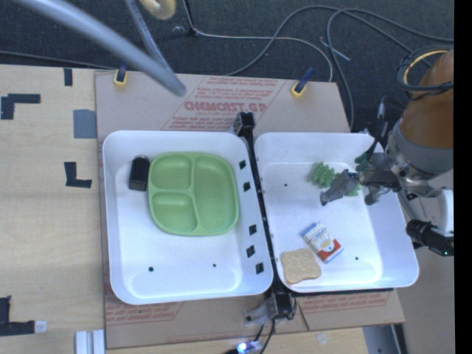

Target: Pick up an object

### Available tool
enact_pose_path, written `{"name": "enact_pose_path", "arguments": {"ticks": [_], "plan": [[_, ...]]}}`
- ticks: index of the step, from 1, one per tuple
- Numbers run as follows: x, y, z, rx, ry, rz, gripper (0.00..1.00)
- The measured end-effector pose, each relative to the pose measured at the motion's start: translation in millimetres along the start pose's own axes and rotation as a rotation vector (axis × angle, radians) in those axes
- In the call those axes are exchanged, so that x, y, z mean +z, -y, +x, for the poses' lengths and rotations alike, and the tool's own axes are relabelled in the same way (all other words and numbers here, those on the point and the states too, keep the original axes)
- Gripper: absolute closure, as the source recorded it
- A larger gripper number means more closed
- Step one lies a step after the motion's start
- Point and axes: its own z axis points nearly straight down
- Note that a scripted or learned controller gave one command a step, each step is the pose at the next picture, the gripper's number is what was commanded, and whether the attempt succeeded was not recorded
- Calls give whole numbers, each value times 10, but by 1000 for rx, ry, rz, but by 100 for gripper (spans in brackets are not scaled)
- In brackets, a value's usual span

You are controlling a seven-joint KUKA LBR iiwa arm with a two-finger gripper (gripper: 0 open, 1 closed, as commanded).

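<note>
The gripper [352,185] sits low in the right bin [383,271], right against the green broccoli [322,173] (open or closed, I cannot tell); the risk is nudging it aside, or snagging the bin wall.

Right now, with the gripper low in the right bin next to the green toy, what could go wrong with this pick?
1. The gripper sits beside the green toy, not clearly around it, so closing may push the toy away.
2. The arm works close to the right bin's far wall, so it might bump the rim.
3. The small box and the slice of bread touch; picking one could drag the other.
</note>
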Motion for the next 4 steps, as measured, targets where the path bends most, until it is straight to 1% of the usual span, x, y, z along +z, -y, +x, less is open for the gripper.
{"name": "enact_pose_path", "arguments": {"ticks": [1,2,4], "plan": [[-46,-17,2,-3,1,-9,0],[427,-6,-78,0,2,-5,0],[1311,3,-32,-2,1,-3,0]]}}
